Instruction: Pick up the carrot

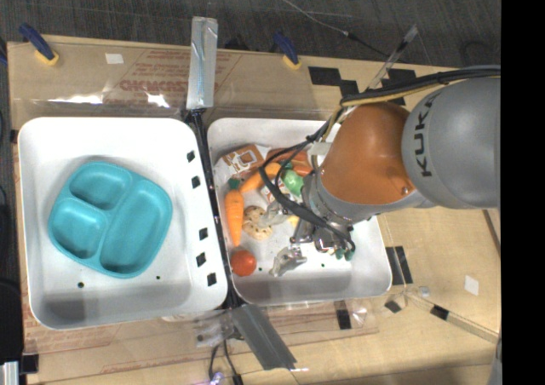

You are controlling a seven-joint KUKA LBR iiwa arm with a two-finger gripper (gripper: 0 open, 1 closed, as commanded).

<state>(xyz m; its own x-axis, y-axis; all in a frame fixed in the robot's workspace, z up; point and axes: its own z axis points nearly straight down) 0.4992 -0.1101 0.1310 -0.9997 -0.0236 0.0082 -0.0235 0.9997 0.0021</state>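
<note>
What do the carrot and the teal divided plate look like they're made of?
Carrot: probably moulded plastic toy food, with a smooth, evenly orange skin. Teal divided plate: likely hard plastic, one solid colour, rounded moulded compartments, a slight sheen.

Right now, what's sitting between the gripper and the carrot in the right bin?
In the camera view, a small pale beige toy lies between the gripper and the carrot, right beside the carrot. A red tomato sits just below the carrot's tip.

— Any writing you can read here?
— "KUKA", in dark letters running down the grey arm (451, 149).
— And the red print on the cardboard sheet (153, 77) behind the bins?
— Too faint to read.
</note>
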